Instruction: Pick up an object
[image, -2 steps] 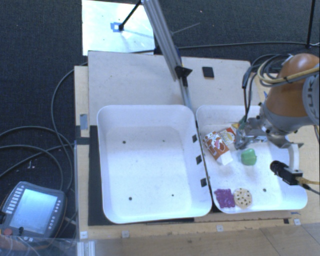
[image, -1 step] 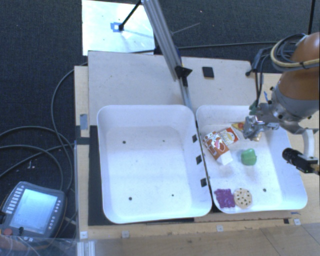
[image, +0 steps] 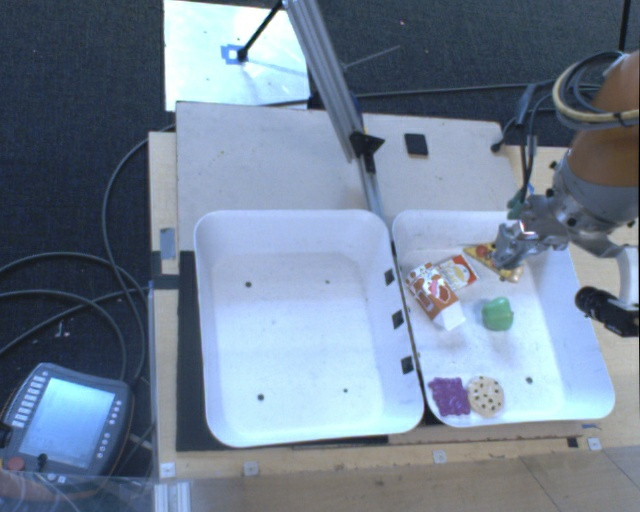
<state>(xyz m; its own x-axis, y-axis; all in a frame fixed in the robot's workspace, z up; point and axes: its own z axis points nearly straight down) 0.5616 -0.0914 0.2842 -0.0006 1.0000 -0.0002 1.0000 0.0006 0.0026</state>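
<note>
The right bin (image: 590, 385) holds several small objects. A red and white carton (image: 440, 288) lies near its left wall. A flat red and yellow packet (image: 481, 257) sits at the back, a green block (image: 497, 315) in the middle. At the front edge lie a purple piece (image: 449, 396) and a round cookie (image: 485, 396). My gripper (image: 510, 256) hangs low over the packet's right end and covers part of it. Nothing is visibly lifted.
The left bin (image: 215, 240) stands beside the right one, with a row of black clips (image: 397, 320) along the shared wall. A metal pole (image: 335, 80) slants over the back board. A teach pendant (image: 60, 415) lies on the floor at lower left.
</note>
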